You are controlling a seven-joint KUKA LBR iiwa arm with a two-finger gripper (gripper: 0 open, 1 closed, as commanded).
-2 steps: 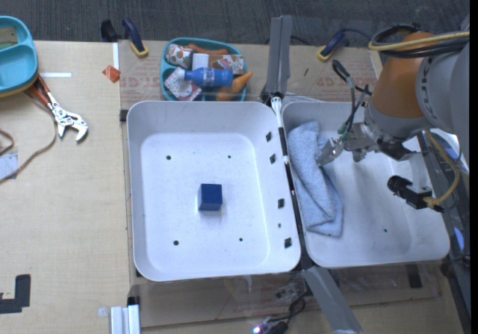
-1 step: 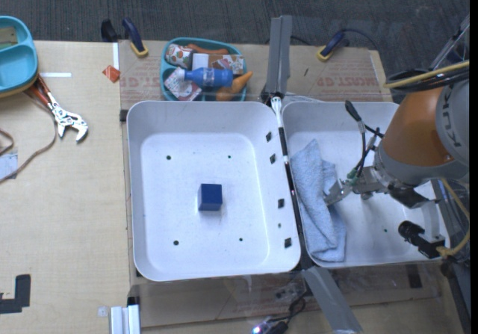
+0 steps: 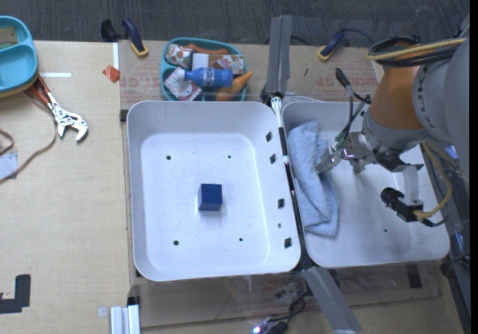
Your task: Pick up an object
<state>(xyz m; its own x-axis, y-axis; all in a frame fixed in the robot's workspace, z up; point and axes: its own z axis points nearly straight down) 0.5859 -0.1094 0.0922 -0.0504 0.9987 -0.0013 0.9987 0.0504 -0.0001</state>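
right bin (image 3: 373, 250): my landmark for everything here, the white tray the arm is working in, sitting on the surface (image 3: 60, 213)
arm (image 3: 418, 101): comes in over the far right corner of the right bin, grey with the orange band, bent down toward the middle of it
claw (image 3: 326, 164): hanging low in the right bin, right at the right edge of the cloth. Honestly can't tell from here if it's spread or pressed together, too small and cluttered with cables
cloth (image 3: 310, 175): light blue towel, crumpled in a long strip along the left wall of the right bin, running from the far end to about the near third
left bin (image 3: 149, 250): the twin tray, pushed up against the left side of the right bin
blue block (image 3: 210, 196): small cube sitting alone around the middle of the left bin, well apart from the right bin's stuff
bowl (image 3: 203, 71): teal one packed with odds and ends, including a blue and white bottle, behind the left bin, so up and left of the right bin
wrench (image 3: 66, 122): silver, way off to the left of the right bin, past the left bin
teal tray (image 3: 15, 56): far left corner, farthest thing from the right bin
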